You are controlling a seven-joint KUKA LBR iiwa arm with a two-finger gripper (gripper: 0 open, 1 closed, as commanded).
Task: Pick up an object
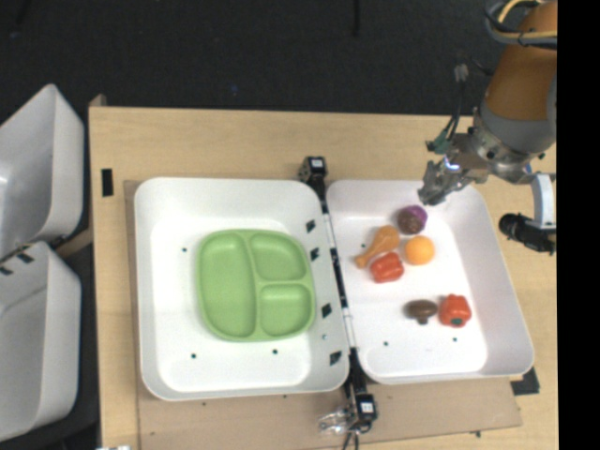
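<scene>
Camera view: hand (437, 191) is hovering over the right bin's (487, 345) far edge, just beside a purple plum-like piece (412, 219); whether it is wide or narrow, cannot tell. An orange ball (420, 250), drumstick (377, 246), red tomato (386, 268), brown mushroom (421, 310) and red pepper (455, 310) are lying nearby. A green divided plate (253, 284) is sitting in the left bin (159, 345).
</scene>
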